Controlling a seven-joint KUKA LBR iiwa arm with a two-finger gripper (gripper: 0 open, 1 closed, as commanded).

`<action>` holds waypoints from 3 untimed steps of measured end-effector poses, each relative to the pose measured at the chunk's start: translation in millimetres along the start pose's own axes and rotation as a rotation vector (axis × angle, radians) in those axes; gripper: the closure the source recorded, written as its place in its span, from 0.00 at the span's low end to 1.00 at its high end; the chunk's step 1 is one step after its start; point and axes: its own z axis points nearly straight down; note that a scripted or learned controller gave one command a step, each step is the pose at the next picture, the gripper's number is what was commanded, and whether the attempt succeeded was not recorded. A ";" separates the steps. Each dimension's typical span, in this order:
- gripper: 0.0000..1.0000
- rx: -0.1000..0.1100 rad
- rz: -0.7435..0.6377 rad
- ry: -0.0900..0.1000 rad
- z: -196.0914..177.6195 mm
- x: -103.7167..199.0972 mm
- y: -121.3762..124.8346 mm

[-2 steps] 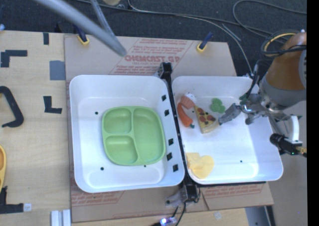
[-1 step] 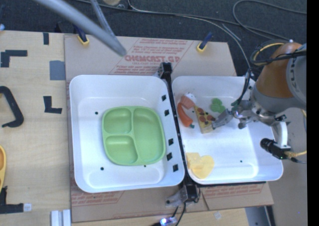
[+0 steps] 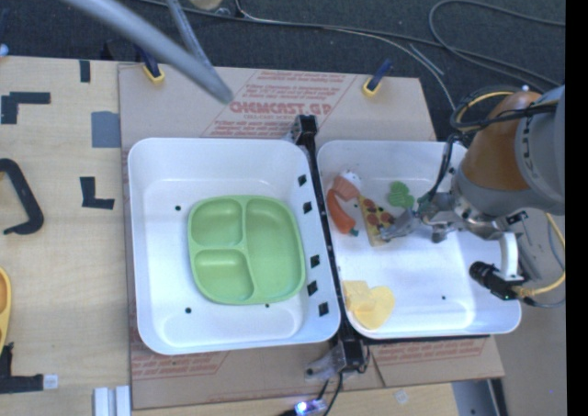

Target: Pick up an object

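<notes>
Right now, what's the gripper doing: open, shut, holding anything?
Gripper: low in the right bin, at the edge of the pizza slice. Open or shut cannot be told, and no object is visibly held.

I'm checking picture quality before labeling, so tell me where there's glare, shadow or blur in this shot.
Camera view: bright, even light washes out the rims of the left bin and right bin; the small items near the gripper look soft and hard to identify; the green tray is clear; shadows are faint.
</notes>
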 end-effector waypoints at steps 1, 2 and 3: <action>1.00 -0.004 -0.002 0.005 -12.9 2.8 2.3; 1.00 -0.003 -0.001 -0.001 -63.0 0.8 13.1; 1.00 -0.005 -0.002 -0.001 -117.5 6.6 23.6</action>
